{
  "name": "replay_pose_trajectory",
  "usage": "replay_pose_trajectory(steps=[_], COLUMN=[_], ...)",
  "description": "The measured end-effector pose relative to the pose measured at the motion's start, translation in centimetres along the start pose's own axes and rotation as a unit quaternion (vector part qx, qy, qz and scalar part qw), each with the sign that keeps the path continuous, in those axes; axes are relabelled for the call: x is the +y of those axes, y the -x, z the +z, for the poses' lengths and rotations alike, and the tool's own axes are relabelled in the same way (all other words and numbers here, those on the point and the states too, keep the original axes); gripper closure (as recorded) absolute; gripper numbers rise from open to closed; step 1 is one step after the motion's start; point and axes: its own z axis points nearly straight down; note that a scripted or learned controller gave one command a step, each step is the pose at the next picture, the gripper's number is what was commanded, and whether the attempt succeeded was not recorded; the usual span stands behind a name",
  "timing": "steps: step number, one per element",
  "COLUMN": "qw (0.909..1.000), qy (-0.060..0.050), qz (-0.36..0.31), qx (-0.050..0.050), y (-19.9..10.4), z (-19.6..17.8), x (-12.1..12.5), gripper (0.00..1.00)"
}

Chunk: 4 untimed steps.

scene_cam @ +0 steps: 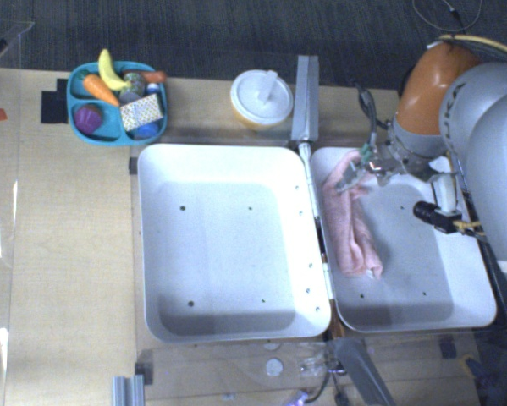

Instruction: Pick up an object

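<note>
Pink cloth (352, 227) in right bin (456, 311), along left wall, long axis 12-to-6. Pincer (365, 166) at cloth's 12 o'clock end, touching bunched fabric; open or closed: cannot tell.

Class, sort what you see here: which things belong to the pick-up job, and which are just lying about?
Part of the job:
gripper
pink cloth
right bin

Lying about:
left bin
blue tray of toy food
yellow cup with white lid
</note>
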Motion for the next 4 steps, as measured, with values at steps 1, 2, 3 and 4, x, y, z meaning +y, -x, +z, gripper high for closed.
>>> replay_pose_trajectory(steps=[1, 2, 3, 4], qw=[1.0, 0.9986, 0.9983, 0.9998], qy=[0.005, 0.003, 0.002, -0.001], qz=[0.008, 0.053, 0.057, -0.018], qx=[-0.001, -0.001, 0.0, -0.007], y=[-2.3, -0.9, -0.5, -1.4], z=[-0.2, 0.0, 0.1, 0.0], x=[-8.2, 0.3, 0.2, 0.1], gripper=[0.0, 0.0, 0.0, 0.0])
